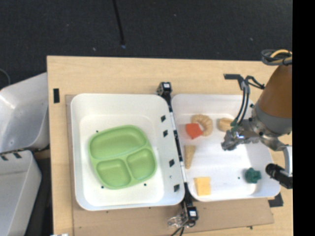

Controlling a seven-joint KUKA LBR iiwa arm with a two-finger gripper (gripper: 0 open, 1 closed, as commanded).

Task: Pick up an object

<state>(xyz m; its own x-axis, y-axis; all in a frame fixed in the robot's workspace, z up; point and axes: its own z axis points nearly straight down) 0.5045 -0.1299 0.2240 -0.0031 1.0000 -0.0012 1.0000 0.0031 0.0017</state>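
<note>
My gripper (229,142) hangs over the middle of the right bin (216,167), reaching in from the right under the orange band of the arm. Just left of it lie a red block (194,131) and a tan curved piece (204,123). A small tan lump (225,124) sits just above the gripper. A cone-shaped beige piece (189,155) lies at the bin's left side, a yellow block (203,186) near the front edge, and a dark green object (253,175) at the front right. Nothing shows between the fingers.
The left bin (81,181) holds a green divided plate (122,156). A row of black clips (172,146) runs along the wall between the two bins. A white box (22,117) stands off the bench at the left.
</note>
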